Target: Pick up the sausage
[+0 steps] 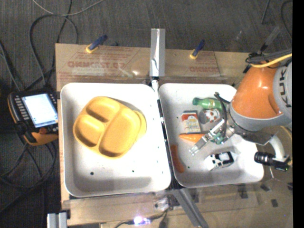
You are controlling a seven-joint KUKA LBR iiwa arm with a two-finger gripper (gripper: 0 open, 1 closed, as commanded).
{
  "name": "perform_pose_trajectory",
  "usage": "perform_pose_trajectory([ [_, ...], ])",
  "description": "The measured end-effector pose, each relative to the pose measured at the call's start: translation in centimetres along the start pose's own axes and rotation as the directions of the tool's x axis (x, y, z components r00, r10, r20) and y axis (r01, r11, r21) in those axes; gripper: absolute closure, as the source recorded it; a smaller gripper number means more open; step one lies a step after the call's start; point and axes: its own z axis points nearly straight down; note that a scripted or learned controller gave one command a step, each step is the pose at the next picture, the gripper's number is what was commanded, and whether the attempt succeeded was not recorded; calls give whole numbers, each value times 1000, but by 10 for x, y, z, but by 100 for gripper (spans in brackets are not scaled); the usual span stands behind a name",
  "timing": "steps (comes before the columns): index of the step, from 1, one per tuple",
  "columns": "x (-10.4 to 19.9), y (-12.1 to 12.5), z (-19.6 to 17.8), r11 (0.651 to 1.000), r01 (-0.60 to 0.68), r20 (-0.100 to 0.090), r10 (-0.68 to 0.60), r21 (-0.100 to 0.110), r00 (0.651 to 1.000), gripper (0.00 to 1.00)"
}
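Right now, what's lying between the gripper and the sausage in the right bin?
In the camera view, only bare white bin floor lies between the gripper and the sausage. The orange carrot sits just above that stretch.

Sausage [176, 158] lies clear against wall; carrot [191, 137] apparently nearby.

The tabletop [71, 56], a brown board with faded red lettering, carries two shallow white bins side by side, the left bin [71, 175] and the right bin [247, 172]. Two blue-and-yellow clamps [96, 43] [197, 48] grip its far edge.
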Motion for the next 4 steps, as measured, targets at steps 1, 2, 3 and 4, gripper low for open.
perform_pose_trajectory([
  [1, -1, 0, -56, 998, 60, 1, -60, -3, 998, 0],
  [2, 95, 40, -8, 989, -149, -2, 149, 1, 989, 0],
  [3, 54, 16, -9, 996, -90, 1, 90, 1, 996, 0],
  [4, 141, 111, -8, 972, -233, 0, 233, 1, 972, 0],
])
